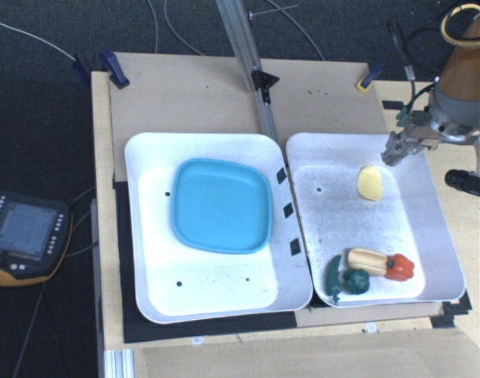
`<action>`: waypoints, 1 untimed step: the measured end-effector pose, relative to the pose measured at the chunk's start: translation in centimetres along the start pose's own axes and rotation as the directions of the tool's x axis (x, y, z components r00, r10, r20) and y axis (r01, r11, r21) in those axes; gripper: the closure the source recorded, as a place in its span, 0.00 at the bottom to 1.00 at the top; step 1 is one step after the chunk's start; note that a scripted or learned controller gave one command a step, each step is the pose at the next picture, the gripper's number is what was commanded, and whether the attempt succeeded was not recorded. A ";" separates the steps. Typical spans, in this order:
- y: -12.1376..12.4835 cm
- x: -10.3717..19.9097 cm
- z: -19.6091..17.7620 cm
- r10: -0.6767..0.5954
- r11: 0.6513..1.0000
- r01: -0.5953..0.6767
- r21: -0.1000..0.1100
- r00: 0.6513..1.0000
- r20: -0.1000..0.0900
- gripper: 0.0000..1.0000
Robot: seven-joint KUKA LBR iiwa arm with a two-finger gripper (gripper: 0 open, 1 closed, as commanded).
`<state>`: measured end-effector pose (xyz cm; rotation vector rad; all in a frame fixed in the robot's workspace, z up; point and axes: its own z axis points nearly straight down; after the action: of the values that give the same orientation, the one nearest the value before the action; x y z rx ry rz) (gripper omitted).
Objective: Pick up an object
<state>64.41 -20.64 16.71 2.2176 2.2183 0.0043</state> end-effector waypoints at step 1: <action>0.1 0.0 -5.4 0.000 1.000 0.000 0.000 1.000 0.000 1.00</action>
<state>64.53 -20.65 22.07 2.2172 2.2183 0.0049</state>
